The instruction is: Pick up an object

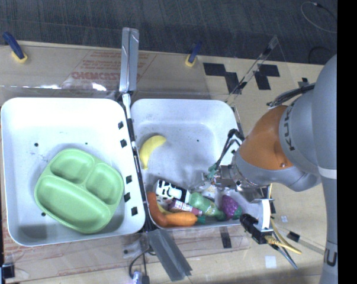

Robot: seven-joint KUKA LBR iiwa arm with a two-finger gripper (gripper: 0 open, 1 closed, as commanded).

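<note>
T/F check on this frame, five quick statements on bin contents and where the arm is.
1. The green divided tray lies in the left bin. True.
2. The banana sits inside the green divided tray. False: it lies in the right bin, near its left wall.
3. The carrot lies at the near edge of the right bin. True.
4. The arm reaches over the left bin. False: it is over the right bin's right side, above the pile of items.
5. The purple grapes are in the left bin. False: they are in the right bin, close under the arm's wrist.
</note>
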